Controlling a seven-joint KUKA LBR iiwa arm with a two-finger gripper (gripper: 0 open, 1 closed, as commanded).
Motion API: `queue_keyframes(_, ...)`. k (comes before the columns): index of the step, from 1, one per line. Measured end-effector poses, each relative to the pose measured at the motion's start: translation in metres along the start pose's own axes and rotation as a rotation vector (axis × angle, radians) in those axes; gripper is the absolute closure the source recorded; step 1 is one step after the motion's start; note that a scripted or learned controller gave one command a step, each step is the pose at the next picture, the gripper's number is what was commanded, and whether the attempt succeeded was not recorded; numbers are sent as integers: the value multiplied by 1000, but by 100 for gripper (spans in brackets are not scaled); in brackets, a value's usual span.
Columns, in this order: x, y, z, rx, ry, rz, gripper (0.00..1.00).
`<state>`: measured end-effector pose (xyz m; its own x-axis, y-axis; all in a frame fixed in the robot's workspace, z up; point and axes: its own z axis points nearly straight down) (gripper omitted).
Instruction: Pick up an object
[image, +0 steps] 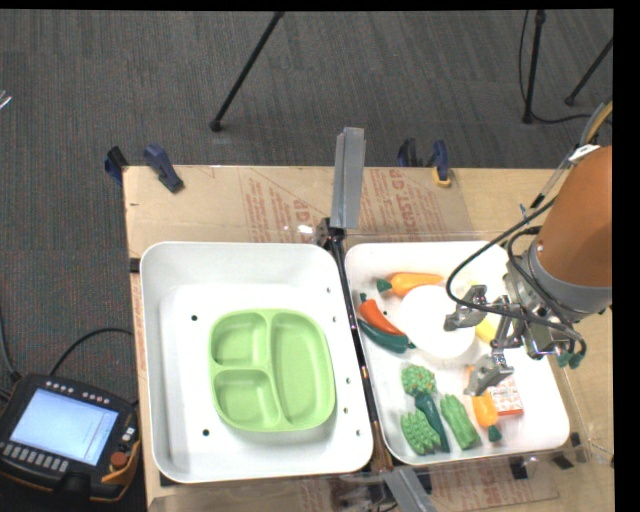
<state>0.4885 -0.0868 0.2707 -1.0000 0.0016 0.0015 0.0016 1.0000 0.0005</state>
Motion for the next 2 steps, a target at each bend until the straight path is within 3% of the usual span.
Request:
queue_keyframes(1, 16, 6, 141, -4, 14, -82, 0)
queue_keyframes(2, -75, -2, 185, -2, 1, -125, 0)
